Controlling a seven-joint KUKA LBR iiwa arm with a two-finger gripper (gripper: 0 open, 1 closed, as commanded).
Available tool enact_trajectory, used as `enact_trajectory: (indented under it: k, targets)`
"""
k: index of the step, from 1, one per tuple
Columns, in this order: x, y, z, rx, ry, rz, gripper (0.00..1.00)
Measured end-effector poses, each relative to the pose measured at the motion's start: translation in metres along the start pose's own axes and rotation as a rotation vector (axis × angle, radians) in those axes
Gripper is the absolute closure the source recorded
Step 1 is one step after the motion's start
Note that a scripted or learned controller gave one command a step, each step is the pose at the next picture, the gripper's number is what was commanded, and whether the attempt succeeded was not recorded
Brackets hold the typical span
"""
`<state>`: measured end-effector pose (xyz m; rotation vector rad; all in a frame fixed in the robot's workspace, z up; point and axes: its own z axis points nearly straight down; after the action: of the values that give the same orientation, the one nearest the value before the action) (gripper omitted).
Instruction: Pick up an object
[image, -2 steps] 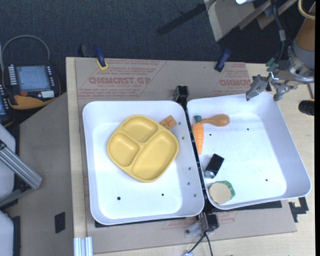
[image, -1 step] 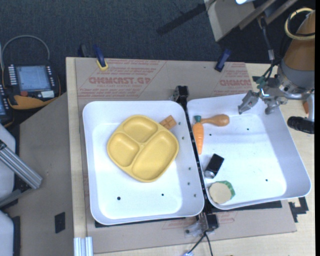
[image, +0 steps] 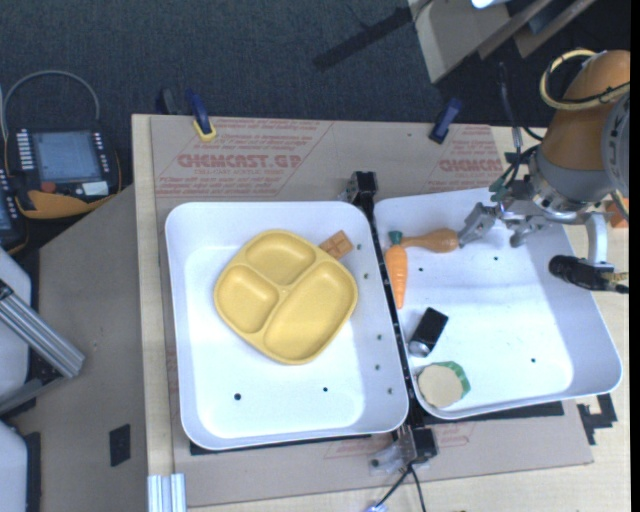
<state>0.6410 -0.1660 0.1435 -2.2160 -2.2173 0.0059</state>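
In the right bin (image: 560, 330): two carrots (image: 397, 272), one black block (image: 429, 329), one round slice (image: 443, 384).

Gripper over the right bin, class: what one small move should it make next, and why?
Probably a short move left and down. The gripper hangs in the right bin just right of the tan piece by the carrot, and nothing shows between its fingers, so closing that gap comes first.

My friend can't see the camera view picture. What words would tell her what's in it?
A grey robot arm's pincer hovers over the right white bin, near a tan toy lying beside a carrot. That bin also holds a black block and a round slice. The left bin holds a yellow divided plate.
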Motion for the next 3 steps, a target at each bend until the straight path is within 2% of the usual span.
enact_trajectory:
  k: [1,2,3]
  targets:
    - [-0.001,0.001,0.049,-0.008,-0.005,0.000,0.00]
    - [-0.002,0.004,0.034,-0.019,-0.009,0.000,1.00]
    - [0.004,0.008,-0.029,-0.016,-0.005,-0.001,1.00]
